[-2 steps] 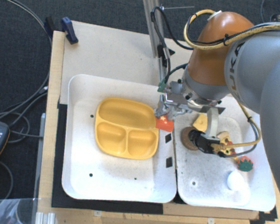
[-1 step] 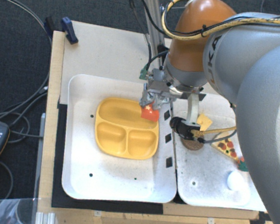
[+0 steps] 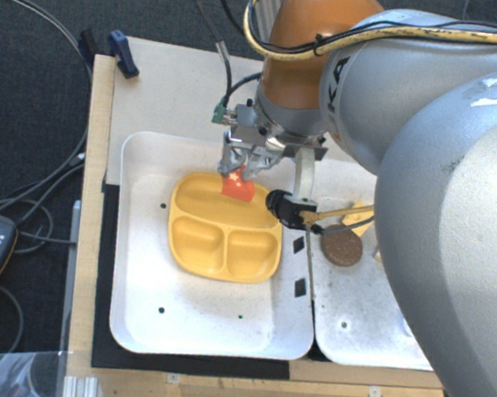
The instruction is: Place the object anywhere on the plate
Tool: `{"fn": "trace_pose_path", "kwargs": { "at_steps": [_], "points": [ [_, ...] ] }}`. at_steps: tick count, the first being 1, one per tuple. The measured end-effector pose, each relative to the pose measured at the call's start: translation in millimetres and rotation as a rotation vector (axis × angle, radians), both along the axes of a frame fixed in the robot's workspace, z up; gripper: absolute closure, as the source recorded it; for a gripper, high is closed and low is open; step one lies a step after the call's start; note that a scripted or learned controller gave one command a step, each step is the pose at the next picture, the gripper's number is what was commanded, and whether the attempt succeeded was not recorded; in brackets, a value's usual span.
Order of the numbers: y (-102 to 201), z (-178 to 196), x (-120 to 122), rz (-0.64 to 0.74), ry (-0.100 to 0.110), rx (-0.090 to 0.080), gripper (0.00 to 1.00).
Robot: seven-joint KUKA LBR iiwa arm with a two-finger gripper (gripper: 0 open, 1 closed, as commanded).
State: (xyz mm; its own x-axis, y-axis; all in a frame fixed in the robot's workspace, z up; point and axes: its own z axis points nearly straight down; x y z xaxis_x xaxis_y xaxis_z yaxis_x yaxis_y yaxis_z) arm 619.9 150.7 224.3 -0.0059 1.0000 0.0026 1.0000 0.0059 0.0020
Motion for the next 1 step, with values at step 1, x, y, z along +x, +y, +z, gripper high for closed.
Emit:
{"fn": "trace_pose_path", "kwargs": {
  "at_steps": [1],
  "points": [
    [-3.8,0.4,-0.2,-0.004,0.002,-0.003,0.00]
  ]
}}
